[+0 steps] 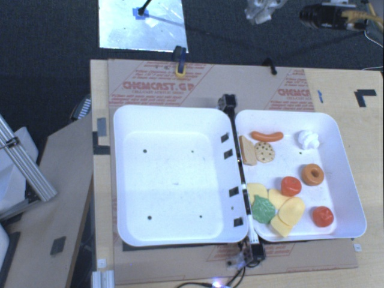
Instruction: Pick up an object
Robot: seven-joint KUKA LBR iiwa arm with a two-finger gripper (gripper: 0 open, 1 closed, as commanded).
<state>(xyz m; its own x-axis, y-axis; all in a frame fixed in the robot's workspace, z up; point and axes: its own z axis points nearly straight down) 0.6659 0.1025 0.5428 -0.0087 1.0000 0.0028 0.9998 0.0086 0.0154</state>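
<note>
The right bin (pixel 342 161) holds several toy foods. An orange sausage (pixel 267 136) and a white lump (pixel 308 140) lie near its far wall. A bread slice (pixel 246 150) and a cookie (pixel 264 153) sit by the left wall. A donut (pixel 312 174), a red tomato (pixel 291 186) and a second red piece (pixel 323 216) are further forward. Yellow pieces (pixel 285 213) and a green leaf (pixel 263 209) crowd the near left corner. My gripper (pixel 264 5) hangs at the top of the view, beyond the bench's far edge and well away from the bins.
The left bin (pixel 174 179) adjoins the right one along a black-clipped divider (pixel 237 161). A shiny metal plate (pixel 143 15) lies on the floor at the far left. A yellow clamp (pixel 180 71) sits on the bench's far edge, and an aluminium rail (pixel 24 167) slants at the left.
</note>
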